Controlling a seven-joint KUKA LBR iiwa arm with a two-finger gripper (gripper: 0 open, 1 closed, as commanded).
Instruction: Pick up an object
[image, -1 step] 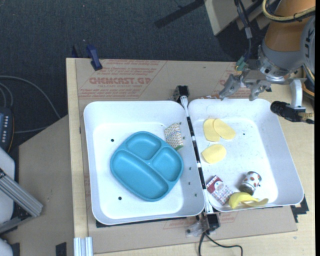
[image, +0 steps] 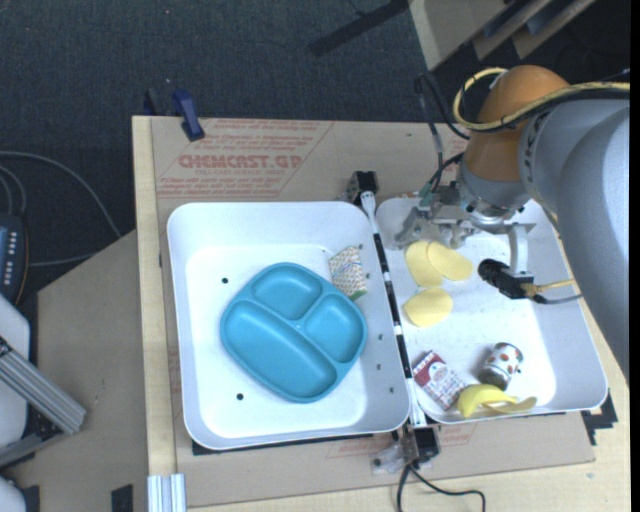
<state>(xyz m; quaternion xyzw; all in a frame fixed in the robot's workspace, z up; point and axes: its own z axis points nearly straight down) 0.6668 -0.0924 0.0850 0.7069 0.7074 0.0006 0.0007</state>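
Yellow discs (image: 437, 263) lie in right bin (image: 570, 345).

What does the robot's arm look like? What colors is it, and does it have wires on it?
The arm is big, round and smooth, mostly grey, with an orange band above the wrist. A yellow cable loops beside the orange part, with thinner dark wires nearby. At the end is a silvery metal gripper, and a black piece sticks out below it with a yellowish wire attached.

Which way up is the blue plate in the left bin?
Right way up: the blue plate shows its three hollow sections facing upward.
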